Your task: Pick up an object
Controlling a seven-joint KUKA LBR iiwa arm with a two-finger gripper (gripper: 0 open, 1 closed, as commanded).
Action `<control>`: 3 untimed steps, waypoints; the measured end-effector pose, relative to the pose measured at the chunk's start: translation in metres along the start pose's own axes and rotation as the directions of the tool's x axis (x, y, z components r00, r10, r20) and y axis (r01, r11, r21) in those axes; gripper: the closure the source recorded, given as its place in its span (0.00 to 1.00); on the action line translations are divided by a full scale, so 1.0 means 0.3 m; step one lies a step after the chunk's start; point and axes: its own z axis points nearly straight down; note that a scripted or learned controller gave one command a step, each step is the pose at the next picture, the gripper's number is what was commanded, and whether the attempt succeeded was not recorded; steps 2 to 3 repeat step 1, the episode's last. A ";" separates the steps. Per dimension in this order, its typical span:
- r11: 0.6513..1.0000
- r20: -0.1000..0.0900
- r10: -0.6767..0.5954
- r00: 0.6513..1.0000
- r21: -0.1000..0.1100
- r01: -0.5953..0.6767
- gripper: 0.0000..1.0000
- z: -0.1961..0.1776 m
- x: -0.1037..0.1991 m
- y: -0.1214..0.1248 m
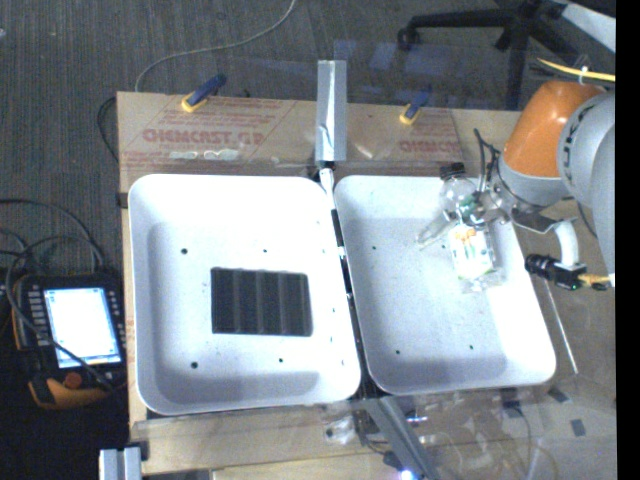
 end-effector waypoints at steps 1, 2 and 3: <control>0.981 0.010 0.195 0.981 0.007 -0.195 1.00 -0.303 0.258 0.069; 0.981 0.010 0.195 0.981 0.007 -0.195 1.00 -0.303 0.258 0.069; 0.981 0.010 0.195 0.981 0.007 -0.195 1.00 -0.303 0.258 0.069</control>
